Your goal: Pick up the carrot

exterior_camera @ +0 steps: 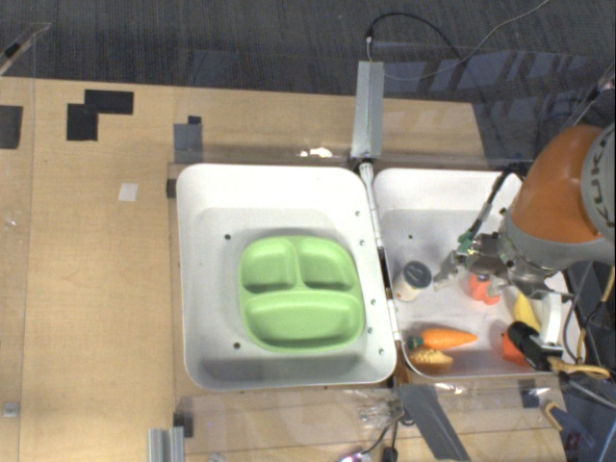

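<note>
Carrot, orange and tapered with a green stub, is seen lying untouched in the right bin; the gripper's state cannot be told

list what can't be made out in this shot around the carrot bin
- Gripper, camera view: hidden under the grey and orange arm, so its state is unclear.
- Small orange-red item: partly covered by the arm, too small to identify.
- Yellow piece: partly hidden behind the arm.
- Orange tapered carrot: its far end blurs against the white right bin.
</note>
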You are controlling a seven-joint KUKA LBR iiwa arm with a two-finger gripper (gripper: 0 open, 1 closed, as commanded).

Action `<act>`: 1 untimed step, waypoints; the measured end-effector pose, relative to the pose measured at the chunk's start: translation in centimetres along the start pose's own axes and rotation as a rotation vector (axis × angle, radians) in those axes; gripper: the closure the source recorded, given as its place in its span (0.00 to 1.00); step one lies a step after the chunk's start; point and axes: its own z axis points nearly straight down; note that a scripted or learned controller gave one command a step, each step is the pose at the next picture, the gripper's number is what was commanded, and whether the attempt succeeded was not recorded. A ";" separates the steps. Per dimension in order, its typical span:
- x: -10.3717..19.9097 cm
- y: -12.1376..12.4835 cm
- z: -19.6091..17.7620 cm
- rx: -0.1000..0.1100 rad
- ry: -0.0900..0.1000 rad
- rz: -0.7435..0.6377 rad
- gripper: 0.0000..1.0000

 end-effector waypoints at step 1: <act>1.1 -2.1 6.1 -0.015 -0.002 -0.220 0.00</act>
